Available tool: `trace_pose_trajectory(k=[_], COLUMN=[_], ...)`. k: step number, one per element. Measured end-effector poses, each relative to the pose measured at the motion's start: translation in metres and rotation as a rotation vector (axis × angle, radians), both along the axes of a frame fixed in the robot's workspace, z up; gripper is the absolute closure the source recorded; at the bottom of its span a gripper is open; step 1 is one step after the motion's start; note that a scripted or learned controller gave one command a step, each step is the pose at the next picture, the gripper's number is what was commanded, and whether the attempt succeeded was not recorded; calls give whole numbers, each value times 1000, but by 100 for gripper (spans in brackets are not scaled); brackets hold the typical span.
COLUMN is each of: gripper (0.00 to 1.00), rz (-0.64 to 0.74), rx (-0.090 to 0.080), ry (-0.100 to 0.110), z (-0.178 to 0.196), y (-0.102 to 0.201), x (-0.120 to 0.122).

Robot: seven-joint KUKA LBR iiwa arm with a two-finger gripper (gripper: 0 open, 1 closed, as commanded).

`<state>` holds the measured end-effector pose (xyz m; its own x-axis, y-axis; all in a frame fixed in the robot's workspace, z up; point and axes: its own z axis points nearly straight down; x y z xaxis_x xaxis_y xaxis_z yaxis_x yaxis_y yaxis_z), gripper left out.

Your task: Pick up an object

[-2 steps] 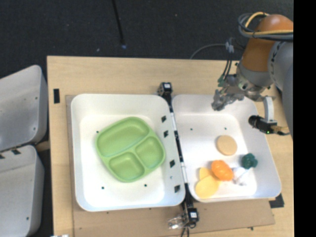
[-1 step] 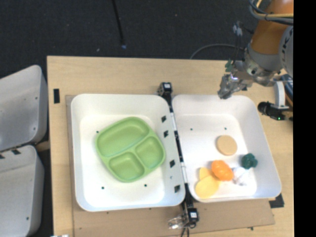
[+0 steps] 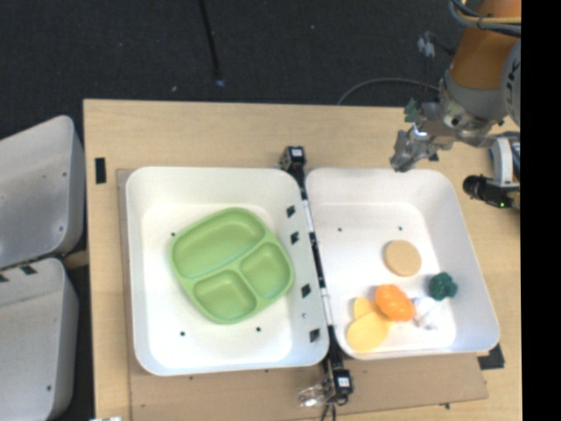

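In the right bin (image 3: 438, 196) lie a round tan disc (image 3: 402, 258), an orange piece (image 3: 394, 302), a yellow piece (image 3: 366, 331) and a small dark green item (image 3: 442, 285), with a small white-pink thing (image 3: 424, 314) between them. All sit in the bin's near right part. My gripper (image 3: 410, 153) hangs above the far edge of the right bin, well away from the objects. Nothing shows between its fingers.
The left bin (image 3: 149, 323) holds a green three-compartment tray (image 3: 230, 264). A black divider with clips (image 3: 307, 244) runs between the bins. A cable (image 3: 377, 84) lies on the bench behind the right bin. White panels stand at the left edge.
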<state>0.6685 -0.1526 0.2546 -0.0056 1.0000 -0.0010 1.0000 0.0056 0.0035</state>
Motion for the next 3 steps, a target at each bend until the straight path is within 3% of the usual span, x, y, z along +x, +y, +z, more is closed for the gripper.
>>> trace_pose_trajectory(k=[1,3], gripper=[100,100], rz=[-1,0], rx=[1,2], ry=[4,4], z=[6,9], y=[42,142], x=[-27,-56])
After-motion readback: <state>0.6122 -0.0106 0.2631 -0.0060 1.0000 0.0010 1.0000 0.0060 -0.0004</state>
